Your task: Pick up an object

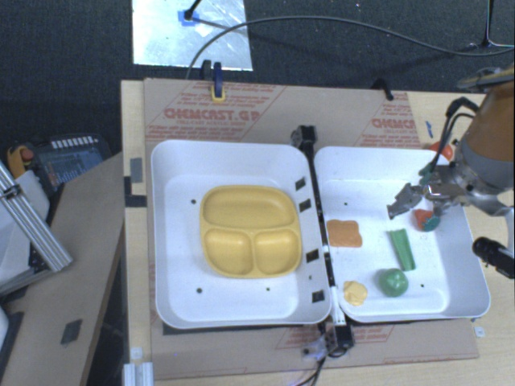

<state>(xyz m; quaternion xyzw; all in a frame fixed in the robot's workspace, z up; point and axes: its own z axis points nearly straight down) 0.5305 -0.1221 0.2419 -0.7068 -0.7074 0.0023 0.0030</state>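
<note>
Seemingly, the gripper (414, 202) hangs over an orange-and-teal object (425, 219), contact unclear.

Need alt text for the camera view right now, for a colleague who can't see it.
The gripper hovers in the right bin above an orange-and-teal toy, near a green stick, green ball, orange patch and yellow piece. The left bin holds a yellow divided tray.

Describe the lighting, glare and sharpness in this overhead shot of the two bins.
Camera view: even, soft light, only faint shadows inside the white bins; strong glare on the shiny metal sheet at the top; the yellow tray and green block look fairly sharp, while the gripper is slightly blurred and the whole picture is coarse.
</note>
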